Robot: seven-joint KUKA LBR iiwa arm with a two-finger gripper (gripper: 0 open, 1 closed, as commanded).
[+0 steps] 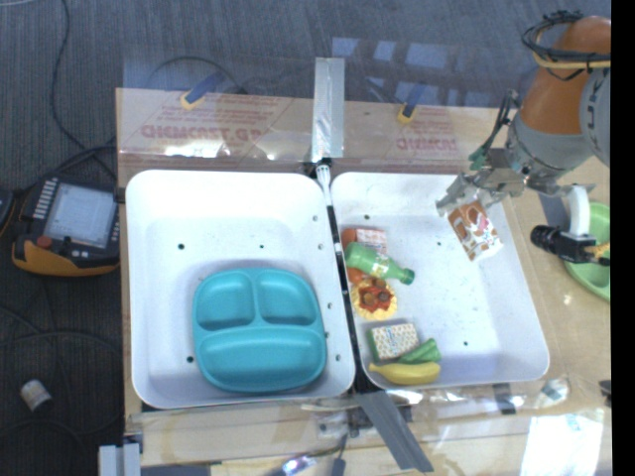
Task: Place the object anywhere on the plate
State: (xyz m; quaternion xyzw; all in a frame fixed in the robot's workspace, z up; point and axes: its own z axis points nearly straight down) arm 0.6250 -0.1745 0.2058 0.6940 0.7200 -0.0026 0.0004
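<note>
A teal divided plate (260,357) lies in the left bin (159,266), toward its front. My gripper (468,198) is over the back right of the right bin (516,335), reaching in from the right. It is shut on the top edge of a red and white snack packet (475,230), which hangs tilted below the fingers. The packet is far to the right of the plate, across the wall between the bins.
Along the right bin's left side lie a small pink pack (370,236), a green bottle (378,264), a toy pizza slice (372,295), a cracker pack (394,340) and a banana (407,372). A green dish (593,266) sits outside at the right.
</note>
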